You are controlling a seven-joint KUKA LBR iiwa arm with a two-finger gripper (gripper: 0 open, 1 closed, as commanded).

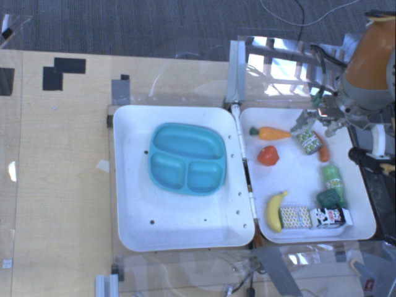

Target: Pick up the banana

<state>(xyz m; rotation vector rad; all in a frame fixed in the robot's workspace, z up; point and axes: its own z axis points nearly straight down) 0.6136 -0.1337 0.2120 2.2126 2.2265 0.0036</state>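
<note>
The banana (274,210) lies near the right bin's (365,228) front; the tool (317,124) hovers far back, open, holding nothing.

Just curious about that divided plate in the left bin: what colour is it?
The divided plate is light blue, seen clearly in the camera view.

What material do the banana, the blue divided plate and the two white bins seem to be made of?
The banana looks like a smooth plastic toy: even yellow, slight sheen. The blue divided plate seems moulded matte plastic, one flat colour with rounded compartment walls. The left bin and right bin look like glossy white plastic, perhaps coated metal.
</note>
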